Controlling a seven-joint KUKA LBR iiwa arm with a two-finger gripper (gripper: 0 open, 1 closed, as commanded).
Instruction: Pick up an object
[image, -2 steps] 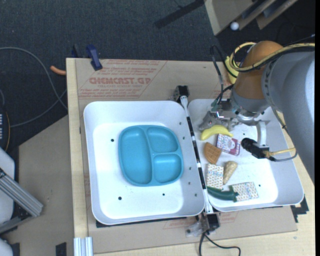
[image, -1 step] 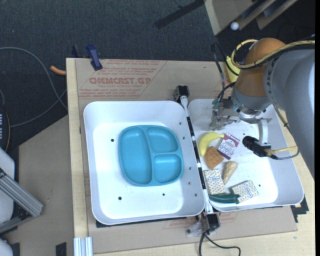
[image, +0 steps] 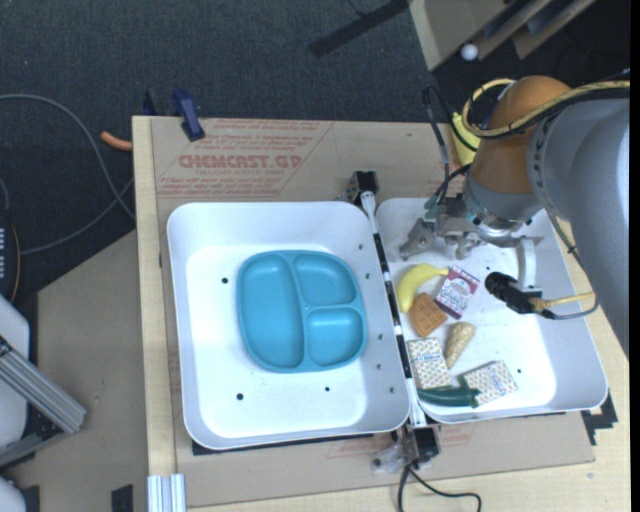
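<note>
Yellow catches my eye first: a banana (image: 418, 283) lies near the left wall of the right bin (image: 570, 385), in the right half of the frame, with a waffle-like biscuit (image: 427, 315) just below it and a small pink box (image: 458, 291) at its right. Lower down I see a pale bread roll (image: 457, 343), two patterned packets (image: 427, 362) and a dark green item (image: 447, 396) against the bin's bottom edge. All the candidates are crowded there, which is presumably why my arm is reaching into that bin's upper part. The hand (image: 452, 237) hangs just above the banana and box; I cannot tell how it is set from this angle, and nothing visibly sits in it. The left bin (image: 190, 300) carries a blue divided tray (image: 300, 308) at centre frame. I judge the pick not yet made.
</note>
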